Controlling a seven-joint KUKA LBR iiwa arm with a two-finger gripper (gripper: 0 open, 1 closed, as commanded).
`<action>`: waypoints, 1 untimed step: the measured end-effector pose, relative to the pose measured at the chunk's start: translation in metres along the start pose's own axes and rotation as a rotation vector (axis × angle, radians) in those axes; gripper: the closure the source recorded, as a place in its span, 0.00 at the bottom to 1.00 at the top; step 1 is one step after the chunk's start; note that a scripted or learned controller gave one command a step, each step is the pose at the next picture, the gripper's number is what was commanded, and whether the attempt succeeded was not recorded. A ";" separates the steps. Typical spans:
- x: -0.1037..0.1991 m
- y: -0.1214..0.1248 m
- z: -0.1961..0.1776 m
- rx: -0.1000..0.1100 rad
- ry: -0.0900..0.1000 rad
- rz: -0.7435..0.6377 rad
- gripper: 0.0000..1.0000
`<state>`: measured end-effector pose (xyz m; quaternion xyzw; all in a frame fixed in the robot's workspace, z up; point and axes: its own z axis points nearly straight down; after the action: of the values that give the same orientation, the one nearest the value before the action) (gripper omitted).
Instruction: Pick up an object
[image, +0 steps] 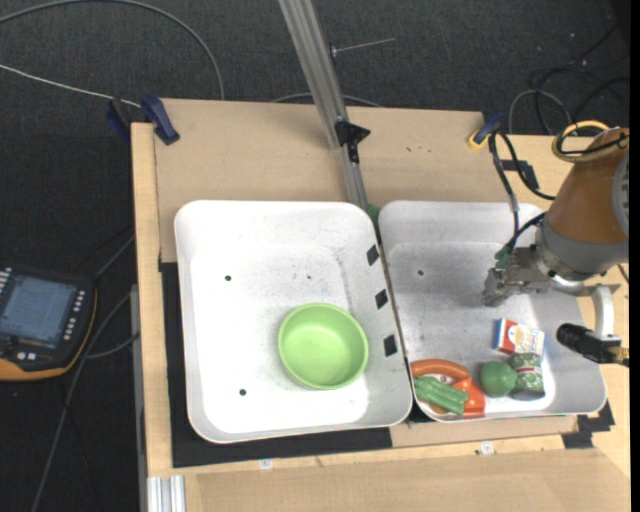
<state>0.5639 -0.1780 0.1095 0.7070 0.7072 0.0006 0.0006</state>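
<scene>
The arm enters from the right, its orange band above the wrist, and the gripper sits low over the right bin, near that bin's middle-right on bare white floor. How far the gripper is parted cannot be told from this angle, and nothing is seen in its grasp. The things to pick lie clustered along the near edge of the right bin: a small white carton with red and blue print just below the gripper, a green ball beneath it, and a dark green printed can touching the ball on its right. To their left, in the bin's near-left corner, an orange-red piece lies with a green vegetable-shaped toy resting on it. The left bin holds a light green bowl, upright, toward its near-right part. A metal pole slants down to the seam between the bins, where black clips sit along the shared wall. Black cables trail by the arm, blue clamps grip the far corners of the surface, and a handheld control pendant lies off to the left.
</scene>
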 end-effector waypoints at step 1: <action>-0.001 0.001 -0.063 -0.004 -0.001 0.000 1.00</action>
<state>0.5644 -0.1791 0.1727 0.7070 0.7072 0.0015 0.0024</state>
